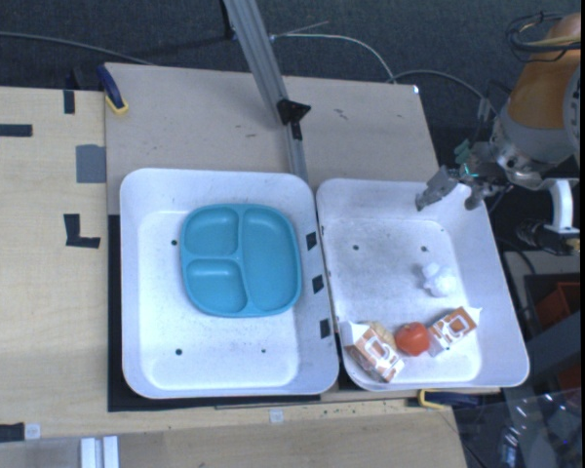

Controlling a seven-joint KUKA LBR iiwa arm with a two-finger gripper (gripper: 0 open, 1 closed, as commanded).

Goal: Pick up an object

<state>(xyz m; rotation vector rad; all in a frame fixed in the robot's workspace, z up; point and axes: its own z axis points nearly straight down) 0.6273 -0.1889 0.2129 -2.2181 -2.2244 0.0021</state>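
Three objects crowd the right bin's (497, 291) six-o'clock rim: packet (375, 351), red ball (412, 338), carton (453, 328). The hand (455, 189), fingers apart, empty, at one o'clock, could nudge neighbours or clip the wall.

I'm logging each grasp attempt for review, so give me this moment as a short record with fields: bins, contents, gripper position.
left bin: holds a teal divided plate
right bin: two orange-and-white packets, a red ball between them, a small white object
clutter location: near edge of the right bin
gripper: above the right bin's far right corner, apart from every object
held: nothing seen between the fingers
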